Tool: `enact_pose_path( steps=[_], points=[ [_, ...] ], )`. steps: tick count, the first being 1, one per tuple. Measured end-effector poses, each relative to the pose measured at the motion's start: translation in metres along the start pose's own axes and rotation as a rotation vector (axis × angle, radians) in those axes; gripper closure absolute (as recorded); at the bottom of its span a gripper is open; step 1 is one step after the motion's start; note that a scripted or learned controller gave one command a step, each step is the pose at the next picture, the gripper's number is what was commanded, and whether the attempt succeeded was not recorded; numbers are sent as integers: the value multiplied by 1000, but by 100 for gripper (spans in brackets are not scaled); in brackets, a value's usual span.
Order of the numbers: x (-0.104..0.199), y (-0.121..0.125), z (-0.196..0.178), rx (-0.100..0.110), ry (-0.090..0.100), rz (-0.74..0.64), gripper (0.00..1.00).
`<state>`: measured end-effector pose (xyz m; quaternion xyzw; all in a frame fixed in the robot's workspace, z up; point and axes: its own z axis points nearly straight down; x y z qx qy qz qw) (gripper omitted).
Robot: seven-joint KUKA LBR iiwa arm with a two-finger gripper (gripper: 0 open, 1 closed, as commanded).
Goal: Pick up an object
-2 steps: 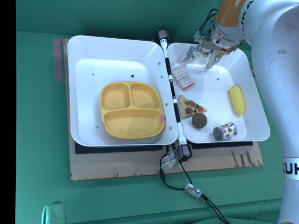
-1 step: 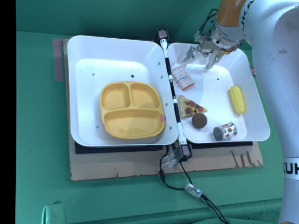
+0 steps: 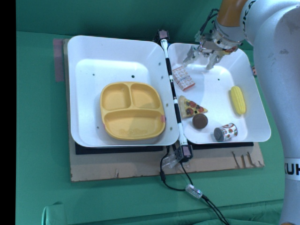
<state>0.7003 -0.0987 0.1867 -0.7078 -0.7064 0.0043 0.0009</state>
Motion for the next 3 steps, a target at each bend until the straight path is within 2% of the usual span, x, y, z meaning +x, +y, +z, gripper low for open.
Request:
enact_pose_path(
  steps=[3],
  points=[
    [1, 0, 0, 0, -2, 3, 0]
  ],
)
